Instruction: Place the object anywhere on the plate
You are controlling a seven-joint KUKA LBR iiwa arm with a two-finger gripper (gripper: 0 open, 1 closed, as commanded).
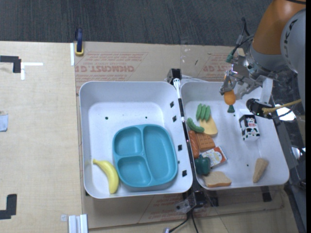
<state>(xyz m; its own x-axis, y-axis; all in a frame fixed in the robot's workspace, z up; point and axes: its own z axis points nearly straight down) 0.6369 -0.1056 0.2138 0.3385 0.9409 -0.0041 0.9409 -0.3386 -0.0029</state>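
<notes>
1. The bench (39, 144) is pale wood and carries two white bins side by side.
2. The arm (279, 28), grey with an orange band, reaches in over the far right corner of the right bin (272, 174).
3. The left bin (97, 101) holds a blue plate (145, 155) with three sections; this plate is the landmark for what follows.
4. The claw (229, 90) hangs well to the right of the plate and further back, above the right bin. It is clamped on a small orange carrot (229, 99) with a green tip pointing down, lifted clear of the bin floor.
5. A banana (109, 174) lies just left of the plate, touching its near left edge.
6. A heap of toy food (204, 144) sits right of the plate, across the wall between the bins: green pods, a yellow wedge, a waffle, a packet, a slice of bread.
7. A black-and-white carton (250, 128) stands further right of the plate, beyond the heap.
8. A tan wedge (260, 170) lies furthest right, nearer than the carton.
</notes>
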